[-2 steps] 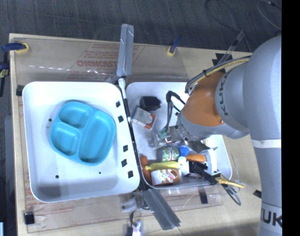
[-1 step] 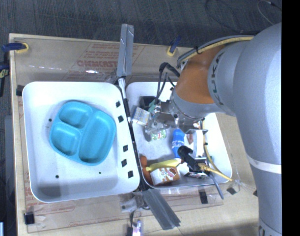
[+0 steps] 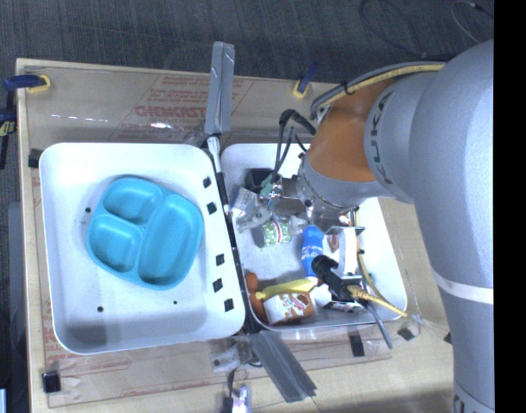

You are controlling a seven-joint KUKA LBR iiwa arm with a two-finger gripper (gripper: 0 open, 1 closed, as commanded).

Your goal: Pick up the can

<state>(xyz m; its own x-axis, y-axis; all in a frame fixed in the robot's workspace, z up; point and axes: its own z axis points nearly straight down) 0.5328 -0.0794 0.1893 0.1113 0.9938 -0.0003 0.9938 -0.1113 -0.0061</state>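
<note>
Near edge of bench [image 3: 142,364]: pale board with faint red print. A grey metal bar [image 3: 280,370] slants off at the seam between the two bins.

Right bin [image 3: 385,248], front: red-and-white pouch [image 3: 290,307], with a yellow banana-shaped piece [image 3: 284,289] touching its far side. Small orange lump [image 3: 252,280] by the left wall.

Mid bin: the can [image 3: 278,231] is a short cylinder on its side, with green, white and red print and a dull grey end turned left. It lies on the bin floor towards the left wall, just beside a blue bottle [image 3: 311,252] with a pale cap. It is small and partly shaded, so the label is unreadable.

Gripper [image 3: 275,200] hangs close over the can's far side. Open or closed: cannot tell, the wrist covers it. Crumpled clear wrapper [image 3: 244,205] just to its left. Arm [image 3: 435,144]: smooth grey shell, orange band [image 3: 344,144].

Left bin [image 3: 64,317]: shallow matte white plastic with rounded corners. It holds a glossy blue divided plate [image 3: 146,231] with three wells.

Far side: second grey bar [image 3: 219,84] in line with the seam, and a blue clamp [image 3: 26,83] at the bench corner. Beyond is dark ribbed carpet [image 3: 116,15].
</note>
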